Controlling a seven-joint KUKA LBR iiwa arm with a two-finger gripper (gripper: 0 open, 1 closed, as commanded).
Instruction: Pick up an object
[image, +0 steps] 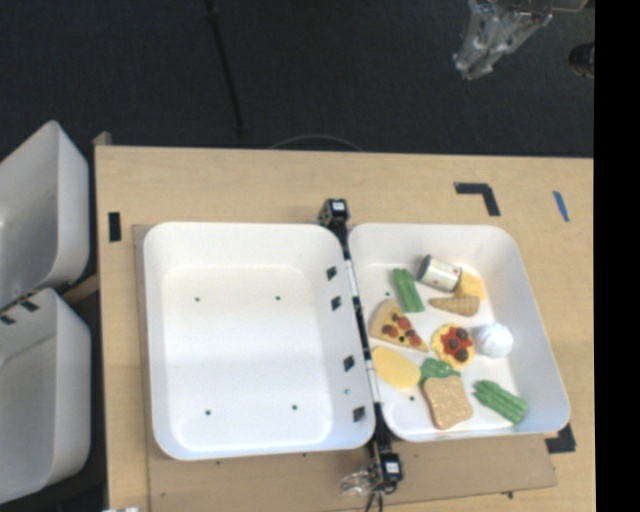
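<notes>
Camera view: your gripper (492, 40) sits at the top right, well above and behind the counter (250, 185), blurred against the dark background, so I cannot tell whether the jaws are open or shut, and nothing is visibly held. All candidate objects are in the right bin (530, 290); the left bin (240, 340) has nothing to grab. In the right bin you have a small can (438, 270) lying on its side near the back, a green pod (406, 290) just beside it, a pizza slice (396, 327), a yellow disc (397, 369), a toast slice (447, 401), a second green piece (499, 400) at the front right, a white ball (492, 340), and a round tart with red topping (455, 343). Risks, as I judge them: items are packed close, several touching, so a descent could land on two at once or nudge a neighbour. Flat pieces like the toast and disc give the jaws little to bite. The can and ball may roll away on contact. Anything near the bin wall risks a collision.
</notes>
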